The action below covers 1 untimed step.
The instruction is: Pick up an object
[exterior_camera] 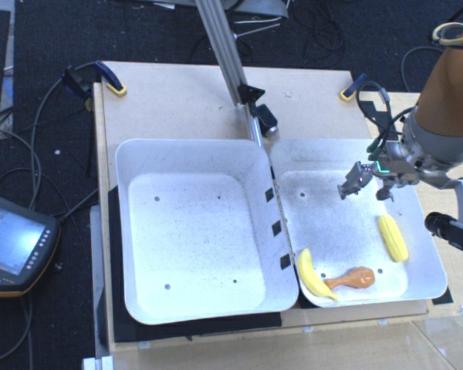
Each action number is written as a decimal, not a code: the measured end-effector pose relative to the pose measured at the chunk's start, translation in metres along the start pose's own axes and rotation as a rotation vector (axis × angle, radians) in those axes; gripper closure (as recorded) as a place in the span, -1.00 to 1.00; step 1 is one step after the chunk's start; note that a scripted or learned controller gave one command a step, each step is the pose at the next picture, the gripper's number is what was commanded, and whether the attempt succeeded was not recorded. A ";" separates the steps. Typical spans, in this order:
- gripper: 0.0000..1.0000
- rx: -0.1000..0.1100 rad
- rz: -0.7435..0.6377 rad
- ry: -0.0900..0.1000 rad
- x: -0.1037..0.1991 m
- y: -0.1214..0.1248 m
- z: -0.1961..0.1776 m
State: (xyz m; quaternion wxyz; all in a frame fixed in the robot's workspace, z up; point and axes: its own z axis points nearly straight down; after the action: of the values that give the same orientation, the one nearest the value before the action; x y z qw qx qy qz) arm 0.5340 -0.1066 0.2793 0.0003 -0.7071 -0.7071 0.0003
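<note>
Yellow plastic corn cob (392, 237) lay untouched in the right white bin (324, 172), just below the gripper (364, 182); you saw nothing between its jaws, whose spread I could not tell. The whole pick remained.

Bright, even overhead light; slightly soft.

**Where things lie around the right bin**

The shallow white plastic right bin (324, 177) holds three things: a yellow corn cob (393, 237) near its right wall, a curved yellow banana (313, 275) at its front-left corner, and a brown drumstick-shaped toy (352, 279) just right of the banana. The shallow white plastic left bin (139, 168) touches its left side.
</note>
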 end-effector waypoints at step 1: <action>-1.00 0.000 0.000 0.000 0.000 0.000 0.000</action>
State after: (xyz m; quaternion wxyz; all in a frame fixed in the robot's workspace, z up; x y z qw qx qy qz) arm 0.5342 -0.1066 0.2793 0.0002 -0.7071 -0.7072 0.0002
